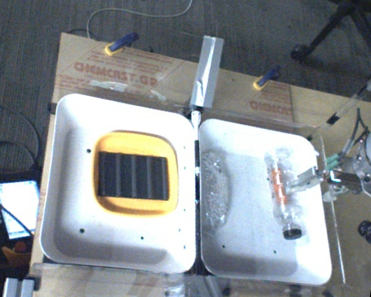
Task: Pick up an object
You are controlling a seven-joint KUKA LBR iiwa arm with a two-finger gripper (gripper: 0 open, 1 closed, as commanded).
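Observation:
A clear plastic bottle (283, 191) with an orange label and a black cap lies slanted in the right bin (237, 256), cap toward the front. My gripper (310, 179) reaches in over that bin's right rim and sits just right of the bottle's middle, close to or touching it. Nothing is seen held. A crumpled clear plastic piece (212, 188) lies along the right bin's left side. In the left bin (57, 228) rests a yellow tray-like object (137, 173) with a black ribbed centre.
A metal post (207, 70) stands behind the seam between the bins. Two blue-and-yellow clamps (121, 42) (267, 77) sit on the cardboard behind. Cables and a lit device (12, 206) lie on the floor at the left.

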